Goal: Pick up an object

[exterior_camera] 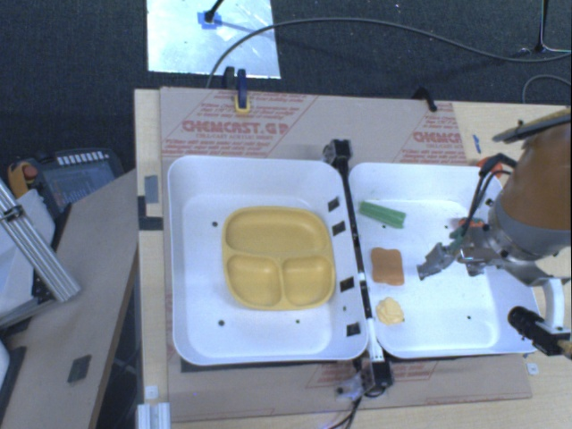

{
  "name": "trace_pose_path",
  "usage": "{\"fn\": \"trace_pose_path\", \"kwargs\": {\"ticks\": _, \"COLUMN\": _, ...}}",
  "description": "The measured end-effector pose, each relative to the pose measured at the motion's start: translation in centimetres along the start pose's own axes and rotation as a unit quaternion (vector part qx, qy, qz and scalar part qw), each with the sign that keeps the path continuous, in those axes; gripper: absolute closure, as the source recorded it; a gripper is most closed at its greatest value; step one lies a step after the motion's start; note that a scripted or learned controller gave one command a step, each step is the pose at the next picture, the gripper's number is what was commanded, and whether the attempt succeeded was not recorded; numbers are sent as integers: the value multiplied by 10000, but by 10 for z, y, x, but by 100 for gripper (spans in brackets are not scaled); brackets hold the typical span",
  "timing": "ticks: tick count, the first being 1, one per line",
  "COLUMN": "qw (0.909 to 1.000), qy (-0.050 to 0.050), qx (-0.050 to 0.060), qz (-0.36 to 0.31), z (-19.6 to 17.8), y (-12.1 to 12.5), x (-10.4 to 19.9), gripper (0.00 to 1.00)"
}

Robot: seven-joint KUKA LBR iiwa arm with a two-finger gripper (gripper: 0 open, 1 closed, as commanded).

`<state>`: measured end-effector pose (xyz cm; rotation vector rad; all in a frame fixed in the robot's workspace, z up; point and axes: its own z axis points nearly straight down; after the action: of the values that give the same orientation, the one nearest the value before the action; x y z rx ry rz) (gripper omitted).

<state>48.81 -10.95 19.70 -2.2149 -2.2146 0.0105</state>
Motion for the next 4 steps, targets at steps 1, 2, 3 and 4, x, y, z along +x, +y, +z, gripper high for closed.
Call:
{"fn": "trace_pose_path", "kwargs": {"ticks": 1, "qw": 10000, "qy": -9, "qx": -57, "qz": -14, "z": -5, "y": 3, "x": 0, "gripper": 0}}
{"fn": "trace_pose_path", "kwargs": {"ticks": 2, "qw": 10000, "qy": -3, "qx": -39, "qz": -7, "z": 57, "y": 6, "x": 3, "gripper": 0}}
{"fn": "trace_pose_path", "kwargs": {"ticks": 3, "qw": 10000, "qy": -3, "qx": -38, "qz": -3, "z": 109, "y": 6, "x": 4, "gripper": 0}}
{"fn": "trace_pose_path", "kwargs": {"ticks": 4, "qw": 10000, "qy": -11, "qx": -68, "qz": -5, "z": 96, "y": 8, "x": 3, "gripper": 100}}
